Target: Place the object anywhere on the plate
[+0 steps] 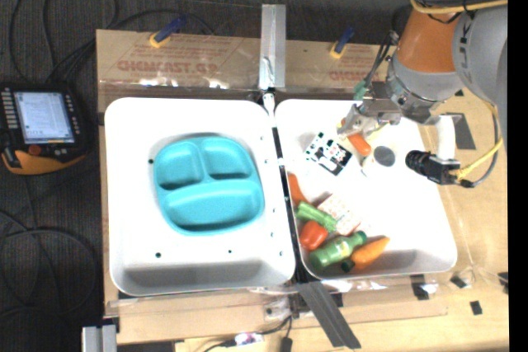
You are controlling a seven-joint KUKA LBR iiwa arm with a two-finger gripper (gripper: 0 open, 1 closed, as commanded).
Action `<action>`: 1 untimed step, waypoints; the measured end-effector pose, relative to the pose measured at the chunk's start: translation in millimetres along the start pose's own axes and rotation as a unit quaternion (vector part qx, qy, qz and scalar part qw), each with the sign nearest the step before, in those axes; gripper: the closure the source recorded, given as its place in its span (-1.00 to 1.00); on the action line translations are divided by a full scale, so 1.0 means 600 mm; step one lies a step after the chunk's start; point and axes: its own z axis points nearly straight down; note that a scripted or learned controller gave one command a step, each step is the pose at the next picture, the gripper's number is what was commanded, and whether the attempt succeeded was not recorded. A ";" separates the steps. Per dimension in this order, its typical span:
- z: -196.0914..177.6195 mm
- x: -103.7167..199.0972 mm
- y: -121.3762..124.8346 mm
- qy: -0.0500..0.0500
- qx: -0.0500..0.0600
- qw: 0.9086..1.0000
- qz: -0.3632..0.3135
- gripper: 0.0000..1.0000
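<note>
- Dark grey carpet surrounded the wooden table, with black cables trailing across it.
- On the carpet, left of the table, lay a black and orange control pendant with a lit screen.
- Two shallow white bins sat side by side on the table: the left bin and the right bin, touching along a shared middle edge.
- A turquoise plastic plate with three compartments rested in the middle of the left bin.
- Brown cardboard sheet stood behind the left bin, held by a blue and yellow clamp.
- The grey arm with its orange band reached over the back right corner of the right bin.
- The hand hung over the back part of the right bin; I could not tell how far it was open, nor whether it had hold of anything.
- A small orange object lay just below the hand, too close to it to tell whether they touched.
- A black and white patterned card-like object lay just left of that orange piece.
- A grey round disc lay just right of it.
- Near the front of the right bin lay a cluster: an orange carrot-like piece, a green toy vegetable, a red toy pepper, a green bottle-shaped toy, an orange toy carrot and a pale speckled block.
</note>
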 end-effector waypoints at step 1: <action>0.054 0.116 -0.016 0.003 0.000 0.996 -0.092 1.00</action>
